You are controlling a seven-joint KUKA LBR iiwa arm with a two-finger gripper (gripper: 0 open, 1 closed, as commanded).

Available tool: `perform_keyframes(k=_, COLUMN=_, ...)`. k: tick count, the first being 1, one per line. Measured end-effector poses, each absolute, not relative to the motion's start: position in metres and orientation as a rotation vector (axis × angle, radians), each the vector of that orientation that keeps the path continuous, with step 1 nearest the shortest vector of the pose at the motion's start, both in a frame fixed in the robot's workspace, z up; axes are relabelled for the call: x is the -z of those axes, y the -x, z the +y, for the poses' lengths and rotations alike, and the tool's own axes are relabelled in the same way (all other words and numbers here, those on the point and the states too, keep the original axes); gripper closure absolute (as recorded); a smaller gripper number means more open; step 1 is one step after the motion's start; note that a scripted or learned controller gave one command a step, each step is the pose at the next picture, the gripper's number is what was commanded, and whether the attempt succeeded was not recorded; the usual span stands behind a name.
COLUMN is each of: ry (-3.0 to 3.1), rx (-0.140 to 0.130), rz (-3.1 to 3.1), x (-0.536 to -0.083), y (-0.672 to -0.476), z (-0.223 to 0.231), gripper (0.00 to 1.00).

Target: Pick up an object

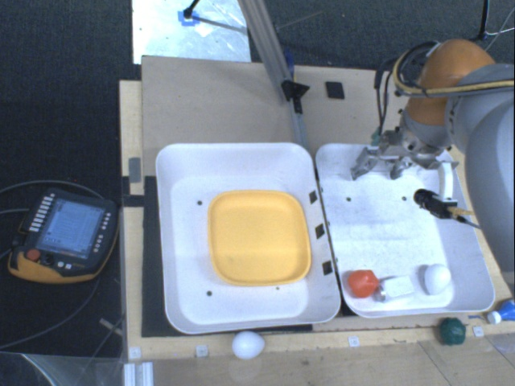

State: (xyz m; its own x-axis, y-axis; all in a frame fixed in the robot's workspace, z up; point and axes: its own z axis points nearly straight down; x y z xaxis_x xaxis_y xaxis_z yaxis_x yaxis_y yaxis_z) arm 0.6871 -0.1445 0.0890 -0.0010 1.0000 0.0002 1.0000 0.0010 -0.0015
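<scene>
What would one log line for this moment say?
gripper: at right bin's far end | red object, white ball: near end, apart from gripper | left bin: yellow plate

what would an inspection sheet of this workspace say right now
surface: bench with two white bins side by side, left bin and right bin
job's things: yellow plate in the left bin; orange object, small white piece and white ball along the right bin's near edge
clutter: white egg shape on the bench in front of the left bin; green ball by the front right corner
grippers: gripper at the right bin's far end, apart from the objects
cables: thin cable running from the pendant
surroundings: teach pendant on dark floor at left; metal pole at top
</scene>
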Motion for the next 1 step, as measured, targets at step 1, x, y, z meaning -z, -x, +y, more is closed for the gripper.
perform_keyframes(k=1, ry=2.222, rx=0.002, rz=-2.225, x=-0.1020, y=-0.6885, z=-0.1447, gripper=1.00)
